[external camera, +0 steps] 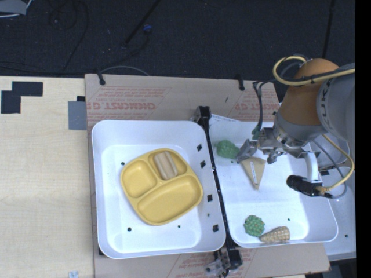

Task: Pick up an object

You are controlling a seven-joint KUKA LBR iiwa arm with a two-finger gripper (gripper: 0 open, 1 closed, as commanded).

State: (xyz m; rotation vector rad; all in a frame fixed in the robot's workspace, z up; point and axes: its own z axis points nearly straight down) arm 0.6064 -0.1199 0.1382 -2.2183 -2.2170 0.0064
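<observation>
Left bin (110, 155): shallow and white, holding a yellow divided plate (161, 185) set at a tilt in its middle.
Plate contents: a tan, bread-like piece (167, 165) lies in the upper right compartment; the other two compartments show bare yellow.
Right bin (301, 213): white, pressed against the left bin along a black clamped seam (210, 178) running top to bottom.
Right bin contents: a green lumpy object (227, 149) near the upper left corner; a cream wedge-shaped piece (254, 170) near the middle, point towards the bottom of the view; a second green knobbly object (253, 226) near the lower edge, with a tan ridged cone (275, 234) touching or just beside it on its right.
End effector (257, 149): low over the right bin, its dark fingers spread wide, one reaching towards the green lumpy object and the other above the top of the cream wedge; nothing sits between them.
Arm (310, 100): grey with an orange band, coming in from the right, yellow cable looped over it.
Surface: light wood (40, 184), a cardboard sheet with red print (145, 100) under both bins, black and grey patches at the left.
Room: dark floor (191, 28) beyond the surface, with cables strewn across it.
</observation>
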